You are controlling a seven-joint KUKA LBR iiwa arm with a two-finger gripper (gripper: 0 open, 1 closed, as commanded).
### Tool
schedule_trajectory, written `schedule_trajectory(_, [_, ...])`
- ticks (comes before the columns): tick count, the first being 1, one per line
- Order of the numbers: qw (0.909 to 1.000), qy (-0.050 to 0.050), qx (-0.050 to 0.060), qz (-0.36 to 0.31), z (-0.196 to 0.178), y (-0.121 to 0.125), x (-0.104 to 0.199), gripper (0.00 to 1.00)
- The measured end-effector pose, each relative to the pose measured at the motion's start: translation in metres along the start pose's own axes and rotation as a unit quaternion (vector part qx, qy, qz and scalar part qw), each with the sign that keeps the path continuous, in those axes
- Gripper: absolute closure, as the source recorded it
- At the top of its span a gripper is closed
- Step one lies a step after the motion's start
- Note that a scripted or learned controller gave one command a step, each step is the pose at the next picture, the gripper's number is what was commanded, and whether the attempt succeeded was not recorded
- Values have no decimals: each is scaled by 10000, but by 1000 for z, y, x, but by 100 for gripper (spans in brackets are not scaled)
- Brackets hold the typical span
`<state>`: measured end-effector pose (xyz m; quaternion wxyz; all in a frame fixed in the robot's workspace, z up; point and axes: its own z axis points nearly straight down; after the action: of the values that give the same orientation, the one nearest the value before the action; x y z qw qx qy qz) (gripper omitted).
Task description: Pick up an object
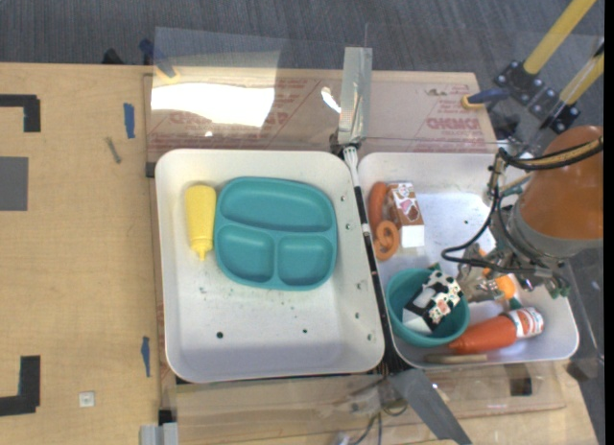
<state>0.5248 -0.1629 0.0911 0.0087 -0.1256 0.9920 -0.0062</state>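
The gripper (484, 275) is seen low over the right bin (436, 218) — its finger state cannot be told. The carrot (484, 335) lies just below it, long axis running left-right, beside 1 teal bowl (408, 323).

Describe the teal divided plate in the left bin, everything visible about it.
The teal divided plate looks like smooth matte plastic, rounded at the corners, with three compartments: one wide one along the far side and two smaller ones nearer the camera. All three look bare. It lies flat, right side up, on the floor of the left bin, toward its far half. A yellow mustard bottle lies just beside its left edge; whether they touch is unclear. Dark specks dot the bin floor in front of it.
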Motion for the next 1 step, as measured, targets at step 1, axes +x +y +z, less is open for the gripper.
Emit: schedule_trajectory(1, [10000, 19, -24, -13, 1, 2, 1, 0])
